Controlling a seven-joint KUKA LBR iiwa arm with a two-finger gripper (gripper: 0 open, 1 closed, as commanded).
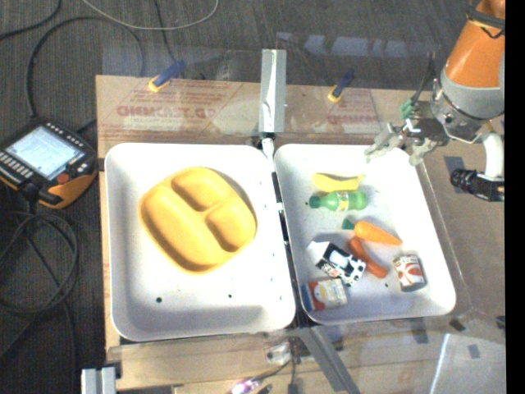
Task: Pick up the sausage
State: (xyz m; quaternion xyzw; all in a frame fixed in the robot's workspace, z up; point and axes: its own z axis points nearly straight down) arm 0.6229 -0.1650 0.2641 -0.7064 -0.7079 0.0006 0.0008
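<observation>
Jaws of the gripper (402, 140) spread, pinching nothing, hovering over the right bin's (435, 220) far rim; sausage (368, 258) lying well apart, just beside the carrot (376, 233).

The arm (484, 31) enters from the upper right corner of the camera view, its orange band sitting just above a grey wrist (469, 105). From the wrist the gripper (402, 142) reaches leftward and slightly down. Its two pale fingers (383, 144) look spread apart, with nothing between the jaws. A black cable fitting sticks out behind the jaws, on the wrist's right side.
</observation>
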